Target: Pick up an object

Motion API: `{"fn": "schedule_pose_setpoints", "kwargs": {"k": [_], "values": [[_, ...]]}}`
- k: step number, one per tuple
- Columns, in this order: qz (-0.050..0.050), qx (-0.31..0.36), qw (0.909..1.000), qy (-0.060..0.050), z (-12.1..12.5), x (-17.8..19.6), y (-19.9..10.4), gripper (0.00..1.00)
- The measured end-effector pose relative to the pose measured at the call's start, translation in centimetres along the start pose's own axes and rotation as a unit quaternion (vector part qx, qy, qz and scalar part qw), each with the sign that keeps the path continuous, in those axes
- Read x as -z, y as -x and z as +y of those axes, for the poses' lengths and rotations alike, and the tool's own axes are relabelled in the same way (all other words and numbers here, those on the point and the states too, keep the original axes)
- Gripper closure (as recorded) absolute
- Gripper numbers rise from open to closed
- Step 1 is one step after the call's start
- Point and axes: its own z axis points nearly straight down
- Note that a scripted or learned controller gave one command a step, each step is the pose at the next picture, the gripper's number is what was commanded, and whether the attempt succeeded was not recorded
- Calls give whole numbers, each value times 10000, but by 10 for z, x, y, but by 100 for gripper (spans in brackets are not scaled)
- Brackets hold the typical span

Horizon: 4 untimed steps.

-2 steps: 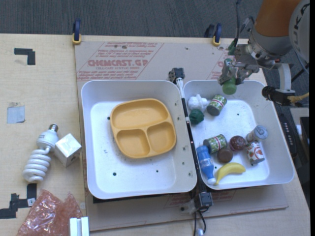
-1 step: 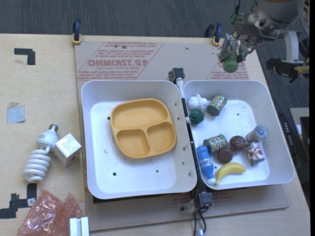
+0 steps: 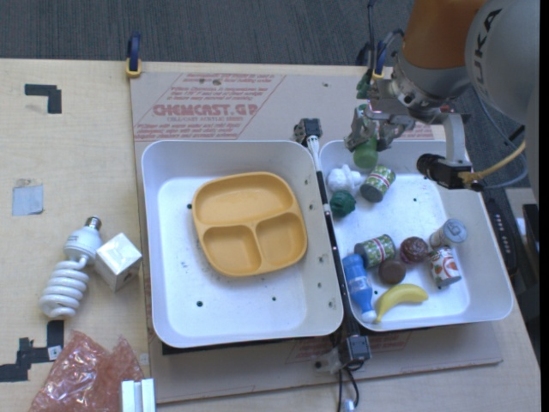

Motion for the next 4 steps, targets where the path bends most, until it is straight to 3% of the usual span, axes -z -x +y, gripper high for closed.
{"fn": "schedule_pose_setpoints", "kwargs": {"k": [1,2,3,4], "values": [[-2,1,10000,2,2,150,-26,100],[-3,-10,10000,-5,17,81,7,100],[0,-4,10000,-6,-8,34,-62,100],[1,-2,10000,4,-19,70,-111,100]]}}
